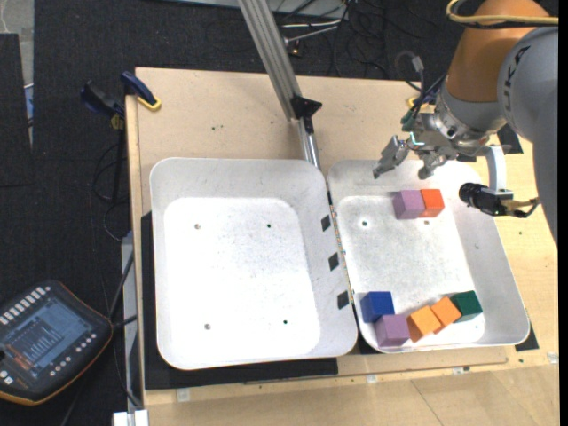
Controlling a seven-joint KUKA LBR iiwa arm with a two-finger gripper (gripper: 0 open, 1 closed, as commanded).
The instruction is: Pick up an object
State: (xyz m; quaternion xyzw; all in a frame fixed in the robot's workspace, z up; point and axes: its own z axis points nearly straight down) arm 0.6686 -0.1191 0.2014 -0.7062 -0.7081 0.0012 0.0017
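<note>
Nothing is picked up yet: the gripper (410, 158) hangs with fingers spread and nothing between them over the upper edge of the right bin (497, 278), just above the purple block (407, 204) and orange block (432, 201), which touch side by side. Further blocks cluster along that bin's lower edge, blue (376, 305), purple (392, 329), orange (424, 320) and (445, 311), green (466, 304); the touching pair leaves little finger room, while the left bin (169, 238) sits beside it on the worktop (222, 114).

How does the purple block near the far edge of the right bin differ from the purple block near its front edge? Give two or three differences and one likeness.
The far purple block touches one orange block; the front purple block sits in a row with blue, orange and green blocks. The far one lies just below the gripper; the front one lies far from it. The far one looks paler. Both are purple cubes in the right bin.
</note>
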